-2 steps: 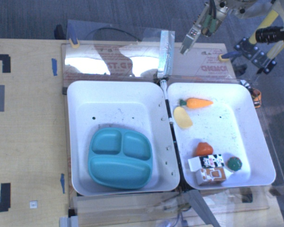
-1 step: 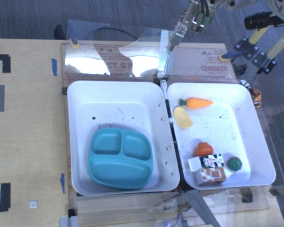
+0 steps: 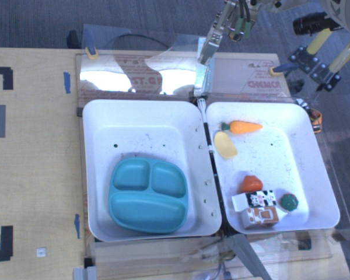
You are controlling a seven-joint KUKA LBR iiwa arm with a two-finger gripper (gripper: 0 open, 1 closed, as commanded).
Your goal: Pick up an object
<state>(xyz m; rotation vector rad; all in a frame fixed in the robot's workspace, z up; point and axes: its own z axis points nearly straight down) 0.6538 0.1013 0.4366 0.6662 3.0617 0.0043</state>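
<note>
While the gripper (image 3: 209, 46) hangs above the far bench edge, beyond both bins, its finger state cannot be told. Left bin (image 3: 99, 127): a teal divided plate (image 3: 148, 195). Right bin (image 3: 315, 156): carrot (image 3: 244, 127), yellow piece (image 3: 226, 145) just beside it, and near the front, a red piece (image 3: 251, 183), small cartons (image 3: 256, 207) and green ball (image 3: 289, 202).

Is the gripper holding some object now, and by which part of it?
Nothing is held: the two-finger gripper hangs above the bins' far edge with no object between its fingers.
</note>
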